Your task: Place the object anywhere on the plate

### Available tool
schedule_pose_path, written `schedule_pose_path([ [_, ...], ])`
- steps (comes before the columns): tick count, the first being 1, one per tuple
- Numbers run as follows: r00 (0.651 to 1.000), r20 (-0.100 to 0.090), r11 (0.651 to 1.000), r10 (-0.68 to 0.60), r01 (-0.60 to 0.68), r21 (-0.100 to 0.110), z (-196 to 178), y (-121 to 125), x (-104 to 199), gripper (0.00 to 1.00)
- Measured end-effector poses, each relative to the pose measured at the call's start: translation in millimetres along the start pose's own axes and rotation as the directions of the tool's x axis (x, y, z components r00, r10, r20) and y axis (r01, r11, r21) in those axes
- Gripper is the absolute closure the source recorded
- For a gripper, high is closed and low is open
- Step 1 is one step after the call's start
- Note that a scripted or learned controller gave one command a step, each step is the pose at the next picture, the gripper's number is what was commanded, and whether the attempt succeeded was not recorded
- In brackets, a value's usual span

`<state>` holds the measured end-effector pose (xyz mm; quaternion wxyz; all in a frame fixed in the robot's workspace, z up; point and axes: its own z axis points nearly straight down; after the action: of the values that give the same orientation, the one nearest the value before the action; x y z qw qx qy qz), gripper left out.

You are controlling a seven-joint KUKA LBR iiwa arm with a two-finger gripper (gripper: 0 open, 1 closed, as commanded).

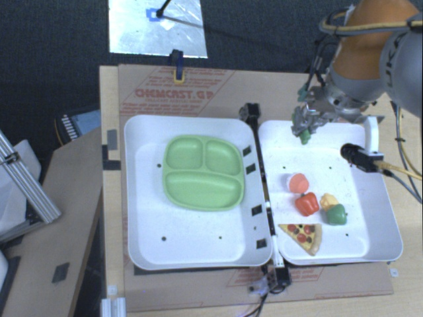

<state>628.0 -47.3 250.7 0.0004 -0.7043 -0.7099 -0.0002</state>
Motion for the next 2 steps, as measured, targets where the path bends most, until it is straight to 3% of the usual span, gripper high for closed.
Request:
schedule_pose_path([
  [2, 1.000, -0.002, 1.000, -0.002, 0.002, 0.002, 25.2, -39.9, 98.6, 1.00],
])
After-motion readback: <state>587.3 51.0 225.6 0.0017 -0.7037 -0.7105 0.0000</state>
